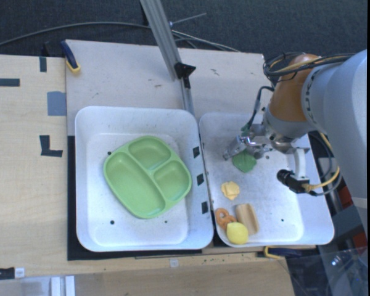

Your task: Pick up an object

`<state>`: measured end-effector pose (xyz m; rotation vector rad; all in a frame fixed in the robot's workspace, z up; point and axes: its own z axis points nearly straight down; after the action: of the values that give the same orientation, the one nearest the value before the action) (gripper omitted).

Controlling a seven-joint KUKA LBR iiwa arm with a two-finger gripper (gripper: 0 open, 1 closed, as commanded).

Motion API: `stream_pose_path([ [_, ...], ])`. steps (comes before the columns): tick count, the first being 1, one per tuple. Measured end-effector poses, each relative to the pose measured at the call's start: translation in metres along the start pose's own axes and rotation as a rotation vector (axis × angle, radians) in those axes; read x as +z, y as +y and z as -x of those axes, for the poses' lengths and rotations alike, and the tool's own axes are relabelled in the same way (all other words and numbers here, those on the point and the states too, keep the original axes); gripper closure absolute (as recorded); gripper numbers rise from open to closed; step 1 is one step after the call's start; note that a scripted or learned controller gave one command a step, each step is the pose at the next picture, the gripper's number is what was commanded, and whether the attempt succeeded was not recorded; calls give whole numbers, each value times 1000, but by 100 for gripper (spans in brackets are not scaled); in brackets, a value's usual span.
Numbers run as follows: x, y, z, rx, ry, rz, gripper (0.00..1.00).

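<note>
The arm reaches in from the right side of the tabletop (123, 73) and hangs low over the right bin (277, 224), wrist bent down so the gripper (245, 151) sits right above a small green object (244, 162) near the bin's middle, a little toward its far edge. That looks like the chosen target: the metal tips are right at the top of the green object, touching or nearly so. Whether the fingers are spread or pinched on it, I cannot tell from this slanted look down; the wrist hardware hides the gap, so no grasp can be called yet.

Other candidates lie toward the near edge of the same bin: a pale yellow piece (230, 190) just below the green one, then a cluster in the near left corner, an orange ring (222, 216), a tan block (246, 217) and a round yellow ball (237, 232), packed close and touching. The green object stands apart from them, which probably makes it the easier pick.

The left bin (86, 165) holds a green divided plate (148, 176), lying flat and well away from the action.

My read: the descent is done or nearly done, and the closing and lift are yet to be proven.
</note>
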<state>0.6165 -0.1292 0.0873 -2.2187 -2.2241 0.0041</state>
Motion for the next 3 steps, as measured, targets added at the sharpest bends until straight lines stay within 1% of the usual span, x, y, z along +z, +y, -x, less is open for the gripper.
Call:
stream_pose_path([
  [1,-11,0,-1,-2,1,0,100],
  [2,-57,-7,1,1,2,3,100],
  [3,-99,-9,1,1,1,5,100],
])
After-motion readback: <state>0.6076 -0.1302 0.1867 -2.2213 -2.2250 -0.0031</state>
